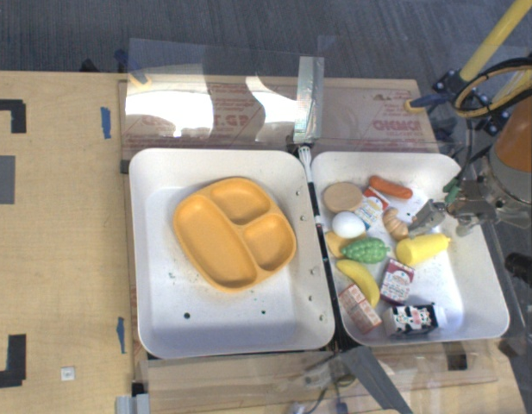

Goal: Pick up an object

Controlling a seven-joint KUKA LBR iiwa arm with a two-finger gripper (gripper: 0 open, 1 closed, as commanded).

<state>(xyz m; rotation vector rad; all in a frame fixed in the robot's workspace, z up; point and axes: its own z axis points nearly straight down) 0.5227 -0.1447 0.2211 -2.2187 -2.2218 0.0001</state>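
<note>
Left bin [153, 317]: we note one orange tray [235, 231], three compartments, lying flat mid-bin, nothing in it. Right bin [485, 313]: toy food heaped toward its left and centre, so candidates crowd together. Arm [516, 145] reaches over the right rim. Gripper [431, 216] sits low among the pile, just above the lemon [423, 247] and beside the croissant [395, 223]; we cannot tell its state. Nothing visibly lifted. We judge the lemon the likeliest pick, having free space to its right.

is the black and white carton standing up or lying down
Lying down: the black and white carton rests on its side along the right bin's near wall, its printed face turned up.
</note>
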